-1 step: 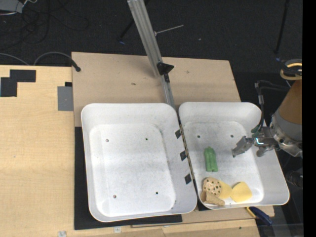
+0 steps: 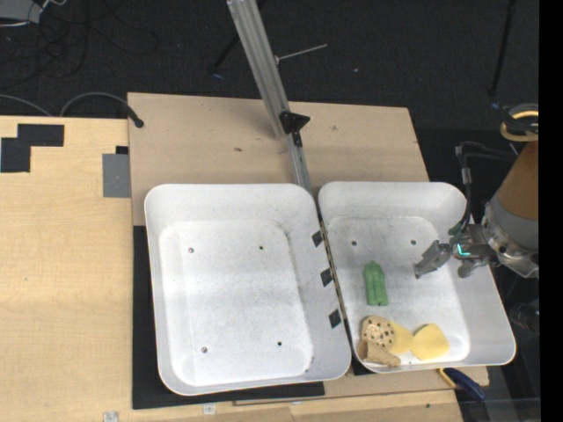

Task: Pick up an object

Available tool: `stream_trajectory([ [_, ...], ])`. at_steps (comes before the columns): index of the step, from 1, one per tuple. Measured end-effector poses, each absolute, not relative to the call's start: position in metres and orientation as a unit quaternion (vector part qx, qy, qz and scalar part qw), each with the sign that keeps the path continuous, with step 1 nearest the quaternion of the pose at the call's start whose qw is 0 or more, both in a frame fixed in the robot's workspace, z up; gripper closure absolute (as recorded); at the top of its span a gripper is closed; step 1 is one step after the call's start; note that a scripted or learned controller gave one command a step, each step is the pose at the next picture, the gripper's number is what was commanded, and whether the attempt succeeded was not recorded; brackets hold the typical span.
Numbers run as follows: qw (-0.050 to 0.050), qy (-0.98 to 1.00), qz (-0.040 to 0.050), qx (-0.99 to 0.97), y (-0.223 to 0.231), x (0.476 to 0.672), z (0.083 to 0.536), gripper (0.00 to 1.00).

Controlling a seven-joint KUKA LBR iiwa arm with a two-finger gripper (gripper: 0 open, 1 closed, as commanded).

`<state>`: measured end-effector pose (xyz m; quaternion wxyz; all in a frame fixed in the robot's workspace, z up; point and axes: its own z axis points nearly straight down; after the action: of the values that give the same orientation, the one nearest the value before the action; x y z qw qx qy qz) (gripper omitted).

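With nothing between its spread fingers, the claw [image 2: 447,263] hangs over the right bin [image 2: 391,202] near its right wall, beside the upright-lying green block [image 2: 376,284], likely its target, while a speckled cookie-like piece [image 2: 378,334] and yellow lump [image 2: 429,343] crowd the near corner.

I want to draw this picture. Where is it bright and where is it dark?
In the camera view, the two white bins look brightest, the floor behind the bench is nearly black, and the gripper looks a bit blurry; the green object is clear.
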<state>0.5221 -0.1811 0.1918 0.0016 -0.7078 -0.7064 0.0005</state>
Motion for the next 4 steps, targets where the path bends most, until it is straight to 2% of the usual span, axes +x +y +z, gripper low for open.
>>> stream_trajectory([
  [1, 0.004, -0.707, 0.002, -0.707, -0.185, 0.525, 0.13, 0.0],
  [2, 0.0, -0.706, 0.0001, -0.708, -0.185, 0.526, 0.092, 0.0],
  [3, 0.001, -0.705, -0.0001, -0.71, -0.185, 0.525, 0.102, 1.0],
  [4, 0.0, -0.707, -0.0005, -0.707, -0.18, 0.518, 0.153, 1.0],
])
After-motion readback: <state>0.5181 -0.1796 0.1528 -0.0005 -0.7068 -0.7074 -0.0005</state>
